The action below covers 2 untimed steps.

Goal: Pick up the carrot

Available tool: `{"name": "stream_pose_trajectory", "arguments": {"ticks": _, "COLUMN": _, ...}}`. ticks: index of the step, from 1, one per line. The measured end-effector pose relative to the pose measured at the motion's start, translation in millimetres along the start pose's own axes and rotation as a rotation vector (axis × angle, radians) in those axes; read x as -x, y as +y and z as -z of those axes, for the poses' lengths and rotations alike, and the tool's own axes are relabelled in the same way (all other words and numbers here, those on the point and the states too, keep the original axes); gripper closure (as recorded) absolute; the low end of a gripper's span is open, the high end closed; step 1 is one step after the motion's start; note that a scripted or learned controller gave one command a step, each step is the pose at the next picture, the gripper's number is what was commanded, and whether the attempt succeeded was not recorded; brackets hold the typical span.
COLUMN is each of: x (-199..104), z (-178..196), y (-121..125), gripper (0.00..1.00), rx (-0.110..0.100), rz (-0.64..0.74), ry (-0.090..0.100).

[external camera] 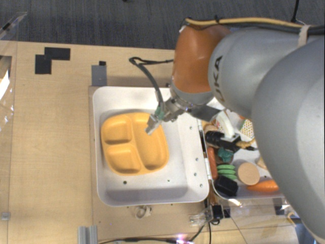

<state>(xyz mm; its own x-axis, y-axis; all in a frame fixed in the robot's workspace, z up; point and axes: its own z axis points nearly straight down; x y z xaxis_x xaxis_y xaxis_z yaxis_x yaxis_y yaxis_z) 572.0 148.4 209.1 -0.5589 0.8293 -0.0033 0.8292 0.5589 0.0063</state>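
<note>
Orange shows at the near right, where the carrot (264, 186) lies in the right bin (244, 201), partly covered by the arm (264, 75) and just beside a round tan disc (248, 173). A black object (226, 186) and a green ridged piece (226, 171) are crowded just to its left, with more clutter packed farther back. In the left bin (190, 151), a yellow sectioned tray (133, 144) is seen, and the tool (154, 124) is poised over the tray's far right corner, well apart from the carrot. Nothing is seen between its tips, and whether it is released or clenched cannot be told at this size.

The task is judged barely begun, since the tool is placed over the wrong bin. A descent from here would probably meet the tray instead. Once moved across, a neighbour could be caught with the carrot, or the carrot could be nudged away, because the pile is tight and the arm hides part of it.
</note>
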Motion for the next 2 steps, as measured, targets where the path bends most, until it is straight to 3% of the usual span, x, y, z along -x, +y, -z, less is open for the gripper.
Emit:
{"name": "stream_pose_trajectory", "arguments": {"ticks": 1, "x": 22.2, "z": -108.2, "y": 10.8, "gripper": 0.0, "rx": -0.004, "rz": -0.089, "ry": 0.0}}
{"name": "stream_pose_trajectory", "arguments": {"ticks": 2, "x": 25.8, "z": -98.4, "y": 9.9, "gripper": 1.0, "rx": -0.006, "rz": -0.086, "ry": -0.008}}
